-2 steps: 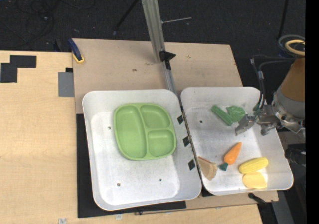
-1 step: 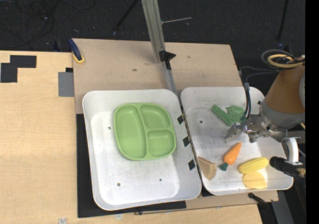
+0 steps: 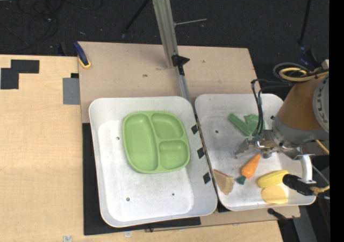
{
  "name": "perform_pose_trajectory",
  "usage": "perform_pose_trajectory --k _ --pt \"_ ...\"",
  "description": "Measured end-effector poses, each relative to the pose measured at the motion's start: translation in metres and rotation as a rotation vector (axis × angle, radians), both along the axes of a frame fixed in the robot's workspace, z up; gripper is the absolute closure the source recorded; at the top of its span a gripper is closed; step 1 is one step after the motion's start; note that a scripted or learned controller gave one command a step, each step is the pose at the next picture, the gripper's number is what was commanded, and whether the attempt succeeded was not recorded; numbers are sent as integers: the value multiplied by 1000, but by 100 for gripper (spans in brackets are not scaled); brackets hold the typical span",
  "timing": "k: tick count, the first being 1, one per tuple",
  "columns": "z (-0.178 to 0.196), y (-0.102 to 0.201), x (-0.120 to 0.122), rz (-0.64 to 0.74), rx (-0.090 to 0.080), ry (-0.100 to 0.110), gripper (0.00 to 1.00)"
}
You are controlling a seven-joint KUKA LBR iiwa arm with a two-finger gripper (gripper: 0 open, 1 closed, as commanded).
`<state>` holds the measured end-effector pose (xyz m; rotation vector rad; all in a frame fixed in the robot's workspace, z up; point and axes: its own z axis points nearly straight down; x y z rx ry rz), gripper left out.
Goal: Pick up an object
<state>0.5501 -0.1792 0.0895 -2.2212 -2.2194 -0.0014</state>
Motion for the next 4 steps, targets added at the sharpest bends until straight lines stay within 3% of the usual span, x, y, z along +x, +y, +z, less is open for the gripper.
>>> perform_pose_trajectory --k 1,4 --pt "14 0 2 -2 1 -6 100" --pt "143 -5 15 3 -2 -2 100"
